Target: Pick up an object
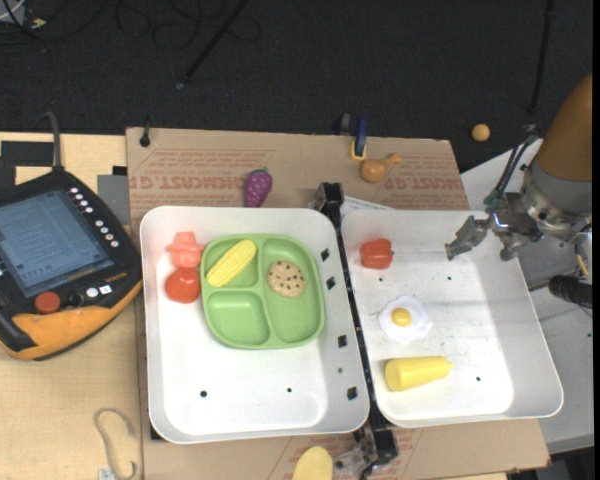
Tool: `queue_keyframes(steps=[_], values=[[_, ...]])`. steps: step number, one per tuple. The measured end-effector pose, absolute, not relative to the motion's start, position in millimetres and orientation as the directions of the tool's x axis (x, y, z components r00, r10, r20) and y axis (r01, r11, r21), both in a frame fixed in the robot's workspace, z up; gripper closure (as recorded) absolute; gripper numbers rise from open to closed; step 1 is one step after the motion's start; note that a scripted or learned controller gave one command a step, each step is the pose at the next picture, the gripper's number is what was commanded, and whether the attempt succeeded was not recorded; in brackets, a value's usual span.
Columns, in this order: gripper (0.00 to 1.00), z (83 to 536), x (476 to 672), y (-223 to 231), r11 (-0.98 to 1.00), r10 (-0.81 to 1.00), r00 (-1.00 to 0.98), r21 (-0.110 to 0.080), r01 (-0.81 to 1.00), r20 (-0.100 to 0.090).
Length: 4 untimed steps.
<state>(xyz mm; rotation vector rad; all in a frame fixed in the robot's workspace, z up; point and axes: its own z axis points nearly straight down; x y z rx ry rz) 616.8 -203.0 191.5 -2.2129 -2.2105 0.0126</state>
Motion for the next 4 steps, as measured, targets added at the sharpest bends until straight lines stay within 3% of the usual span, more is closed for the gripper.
queue_keyframes(steps=[1, 3, 4], values=[[0.0, 200.4, 619.8, -203.4, 0.001, 1.0, -0.001, -0.002, 1.0, 0.001], [0.0, 87.1, 619.3, -206.2, 0.003, 1.0, -0.003, -0.005, 1.0, 0.002], [0.0, 87.9, 619.5, -205.6, 0.002, 1.0, -0.002, -0.002, 1.0, 0.001]])
